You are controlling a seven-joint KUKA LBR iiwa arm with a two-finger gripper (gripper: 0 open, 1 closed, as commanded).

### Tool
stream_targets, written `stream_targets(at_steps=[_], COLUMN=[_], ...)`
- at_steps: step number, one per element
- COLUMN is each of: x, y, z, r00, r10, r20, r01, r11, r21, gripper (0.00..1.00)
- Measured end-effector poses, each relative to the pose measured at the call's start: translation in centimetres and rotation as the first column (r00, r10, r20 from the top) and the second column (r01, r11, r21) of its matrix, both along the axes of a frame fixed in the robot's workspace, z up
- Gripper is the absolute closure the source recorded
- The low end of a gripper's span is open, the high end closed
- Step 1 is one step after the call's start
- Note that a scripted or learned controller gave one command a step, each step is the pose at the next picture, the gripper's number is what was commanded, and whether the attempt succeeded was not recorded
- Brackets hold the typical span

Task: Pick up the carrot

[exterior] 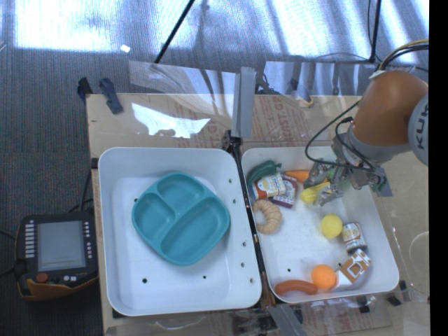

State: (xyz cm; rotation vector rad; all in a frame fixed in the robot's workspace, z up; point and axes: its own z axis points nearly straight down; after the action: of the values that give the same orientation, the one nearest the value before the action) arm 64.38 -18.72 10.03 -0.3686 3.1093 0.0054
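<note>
pincer: two-finger pincer (329, 183) on the grey arm with the orange band (388, 110), low over the upper part of the right bin; too cluttered and blurred here to say how far open, or if anything sits between the fingers
pincer contact: tip is just beside a small yellow lumpy piece (309, 194); touching or not, cannot tell
carrot: small orange tapered carrot (297, 176) lies in the right bin near its top wall, just left of the pincer, partly hidden by it
right bin: shallow white bin (388, 247), crowded
near carrot: green pepper-shaped piece (262, 170) by the top left corner; small printed packet, red and white (269, 186), just below it, with a purple-edged packet (285, 200) beside
centre left: tan ring-shaped pastry (269, 215), close to the left wall
centre: round yellow ball (331, 225), bare white floor around it on the left and below
right side: small dark can with a label (353, 236), near the right wall; white and orange carton (355, 266) below it
bottom edge: round orange fruit (323, 276) touching a reddish sausage (296, 287), both against the bottom wall
left bin: second shallow white bin (115, 187), holds a teal divided plate (181, 218), wide bare margin all round
surface: tan surface (112, 128) under both bins, open strip behind them
off surface: grey handheld control pendant (56, 247) on the floor at left
</note>
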Motion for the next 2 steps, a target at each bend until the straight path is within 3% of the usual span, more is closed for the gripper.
stream_targets(at_steps=[1,2], x=[-5.2,-6.3], y=[-2.5,-3.0], z=[14.4,2.2], r00=[0.978,0.983], r10=[0.206,0.185], r20=[0.003,0.016], r01=[-0.206,-0.185], r11=[0.978,0.983], r21=[-0.009,-0.02], gripper=[1.0,1.0])
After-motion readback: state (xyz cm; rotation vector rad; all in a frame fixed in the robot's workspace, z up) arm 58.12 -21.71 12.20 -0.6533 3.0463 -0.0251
